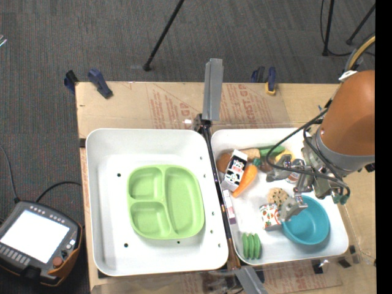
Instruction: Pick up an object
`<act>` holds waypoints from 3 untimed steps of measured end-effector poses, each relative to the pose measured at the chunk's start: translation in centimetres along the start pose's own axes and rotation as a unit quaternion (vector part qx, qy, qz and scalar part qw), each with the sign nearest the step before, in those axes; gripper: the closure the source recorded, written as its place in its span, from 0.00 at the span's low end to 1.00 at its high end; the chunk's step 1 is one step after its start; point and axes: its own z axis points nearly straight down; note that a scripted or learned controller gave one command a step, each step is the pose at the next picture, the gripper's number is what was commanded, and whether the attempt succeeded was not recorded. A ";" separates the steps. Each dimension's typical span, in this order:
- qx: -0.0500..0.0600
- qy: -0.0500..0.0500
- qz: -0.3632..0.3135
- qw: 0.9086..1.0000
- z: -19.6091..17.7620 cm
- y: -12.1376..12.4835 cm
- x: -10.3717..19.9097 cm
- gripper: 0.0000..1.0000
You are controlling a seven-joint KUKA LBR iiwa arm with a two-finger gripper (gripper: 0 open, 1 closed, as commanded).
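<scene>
Grey two-finger gripper (293,208) sits low in our right white bin (288,257), fingers spread, gripping nothing, between small patterned carton (269,216) and blue plastic bowl (308,225); carton looks targeted.

Robot lab: clamped cardboard bench (159,103), tripod legs (166,26), teach pendant (37,241).

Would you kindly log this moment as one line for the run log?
arm: over right bin | gripper: above blue bowl rim, beside small carton | grasp: none seen | left bin: green tray
</scene>
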 end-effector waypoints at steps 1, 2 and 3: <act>-0.002 0.007 -0.012 1.000 12.9 -3.7 2.7 0.00; 0.000 0.001 0.058 0.998 16.8 -3.1 -0.3 0.00; -0.001 0.001 0.056 0.998 15.7 -2.9 -0.4 1.00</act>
